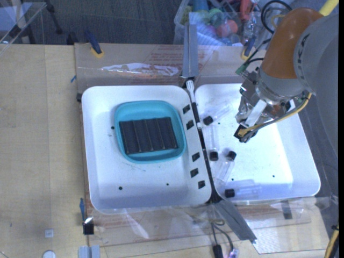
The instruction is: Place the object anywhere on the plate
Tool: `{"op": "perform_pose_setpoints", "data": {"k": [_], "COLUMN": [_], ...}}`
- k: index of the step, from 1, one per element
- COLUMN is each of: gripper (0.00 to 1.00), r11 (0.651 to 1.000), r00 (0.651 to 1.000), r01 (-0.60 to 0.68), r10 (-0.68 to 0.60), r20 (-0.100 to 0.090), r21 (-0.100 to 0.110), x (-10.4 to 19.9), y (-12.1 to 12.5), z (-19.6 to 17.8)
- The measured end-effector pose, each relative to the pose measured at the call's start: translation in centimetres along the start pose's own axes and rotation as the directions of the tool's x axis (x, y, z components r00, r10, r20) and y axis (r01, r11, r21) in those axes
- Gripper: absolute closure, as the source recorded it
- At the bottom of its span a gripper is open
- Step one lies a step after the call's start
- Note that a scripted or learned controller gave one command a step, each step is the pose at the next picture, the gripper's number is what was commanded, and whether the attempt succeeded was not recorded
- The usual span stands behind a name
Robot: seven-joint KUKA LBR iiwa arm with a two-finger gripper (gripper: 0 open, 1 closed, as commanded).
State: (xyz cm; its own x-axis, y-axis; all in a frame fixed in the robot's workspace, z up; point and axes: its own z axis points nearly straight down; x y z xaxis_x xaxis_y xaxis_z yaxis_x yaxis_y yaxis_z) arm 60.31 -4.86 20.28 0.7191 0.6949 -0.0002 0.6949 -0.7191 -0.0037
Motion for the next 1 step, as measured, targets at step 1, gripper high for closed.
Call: {"op": "perform_pose_setpoints", "data": {"k": [1], "gripper": [0.0], "r11": [1.0], "r00": [1.0], "r01": [0.0], "r10": [0.0], "r20": [0.0], "r21": [0.0], "x": [0.01], "y": [-0.01], "z": [0.0]}}
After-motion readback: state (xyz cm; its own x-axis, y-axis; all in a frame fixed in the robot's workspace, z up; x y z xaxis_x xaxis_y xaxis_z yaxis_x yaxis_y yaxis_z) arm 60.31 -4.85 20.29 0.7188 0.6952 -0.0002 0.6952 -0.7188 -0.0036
